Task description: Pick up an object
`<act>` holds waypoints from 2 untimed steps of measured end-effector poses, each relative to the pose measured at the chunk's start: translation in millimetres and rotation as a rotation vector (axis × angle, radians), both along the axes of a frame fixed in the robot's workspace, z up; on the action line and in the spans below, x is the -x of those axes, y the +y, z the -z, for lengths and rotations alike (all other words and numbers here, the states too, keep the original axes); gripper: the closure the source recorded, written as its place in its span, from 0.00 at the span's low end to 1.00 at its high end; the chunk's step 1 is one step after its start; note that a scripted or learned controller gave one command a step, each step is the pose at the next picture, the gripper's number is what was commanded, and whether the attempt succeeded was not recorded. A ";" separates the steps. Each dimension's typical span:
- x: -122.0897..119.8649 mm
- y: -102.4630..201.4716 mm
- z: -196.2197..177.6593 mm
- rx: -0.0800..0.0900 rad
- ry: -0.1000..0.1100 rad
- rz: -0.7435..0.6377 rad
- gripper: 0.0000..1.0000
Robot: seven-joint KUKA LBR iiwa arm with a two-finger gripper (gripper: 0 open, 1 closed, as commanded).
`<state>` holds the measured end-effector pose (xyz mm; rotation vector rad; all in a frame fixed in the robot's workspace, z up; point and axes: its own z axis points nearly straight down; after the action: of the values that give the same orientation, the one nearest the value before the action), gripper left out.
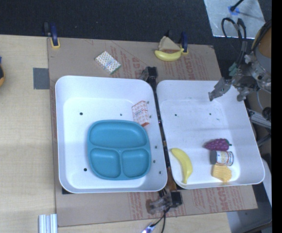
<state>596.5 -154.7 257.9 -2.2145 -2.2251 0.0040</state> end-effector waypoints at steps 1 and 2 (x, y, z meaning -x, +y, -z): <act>44.6 -51.5 109.5 0.001 0.002 0.001 0.00; 74.4 -22.5 158.2 0.000 0.001 0.000 0.00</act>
<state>522.2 -177.1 99.6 -2.2136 -2.2247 0.0049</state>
